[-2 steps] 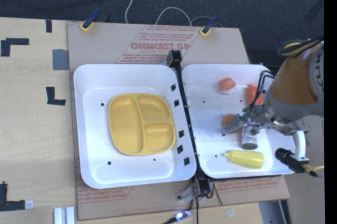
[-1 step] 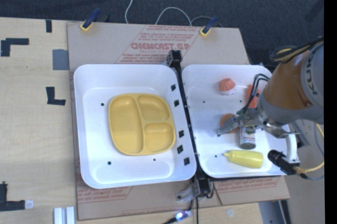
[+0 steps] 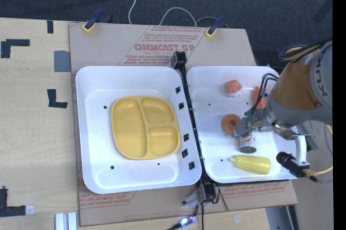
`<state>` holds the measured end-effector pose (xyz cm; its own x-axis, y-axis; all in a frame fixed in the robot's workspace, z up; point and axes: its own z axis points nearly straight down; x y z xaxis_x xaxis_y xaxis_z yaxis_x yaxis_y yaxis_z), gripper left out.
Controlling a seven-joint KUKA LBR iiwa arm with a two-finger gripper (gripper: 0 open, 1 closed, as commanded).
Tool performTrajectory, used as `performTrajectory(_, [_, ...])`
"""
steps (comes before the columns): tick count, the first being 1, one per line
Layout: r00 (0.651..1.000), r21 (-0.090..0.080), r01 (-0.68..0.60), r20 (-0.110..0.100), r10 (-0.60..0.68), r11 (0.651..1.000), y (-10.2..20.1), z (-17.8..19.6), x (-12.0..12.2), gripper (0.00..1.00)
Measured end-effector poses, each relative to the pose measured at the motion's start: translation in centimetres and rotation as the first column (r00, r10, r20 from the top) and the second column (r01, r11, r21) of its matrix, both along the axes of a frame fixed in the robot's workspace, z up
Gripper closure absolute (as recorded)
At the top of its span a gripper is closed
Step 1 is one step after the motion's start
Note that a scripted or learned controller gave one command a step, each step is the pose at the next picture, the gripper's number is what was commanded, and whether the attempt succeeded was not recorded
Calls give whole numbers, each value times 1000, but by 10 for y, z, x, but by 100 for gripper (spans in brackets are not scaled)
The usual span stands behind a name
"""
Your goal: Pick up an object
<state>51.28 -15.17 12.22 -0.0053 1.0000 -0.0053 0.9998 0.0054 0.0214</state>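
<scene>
In the right bin (image 3: 216,169) lie a brown ring-shaped donut (image 3: 230,123), a yellow mustard bottle (image 3: 252,164), a small orange-and-white piece (image 3: 233,87) and an orange carrot-like piece (image 3: 256,96) partly hidden by the arm. My gripper (image 3: 247,139) reaches down in the middle of this bin, just right of the donut and above the mustard bottle. A small grey can-like object with a red band sits right at its tip. Whether the can is between the fingers is hidden.
The left bin (image 3: 92,115) holds a yellow divided plate (image 3: 145,127). A black divider (image 3: 186,115) runs between the bins. The arm's orange band and grey body (image 3: 300,93) cover the right bin's right side. Cables (image 3: 300,166) hang near its front right corner.
</scene>
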Motion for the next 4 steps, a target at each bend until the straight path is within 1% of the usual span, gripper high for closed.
performTrajectory(1, [1000, 4, 3, -19, -3, 1000, 1, 42, 4, 100])
performTrajectory(2, [1000, 4, 3, -18, -3, 1000, 1, 91, 5, 100])
performTrajectory(3, [1000, 6, 0, -24, 0, 1000, 57, 82, 2, 100])
performTrajectory(4, [1000, 7, -2, -22, 2, 1000, 107, 94, 2, 100])
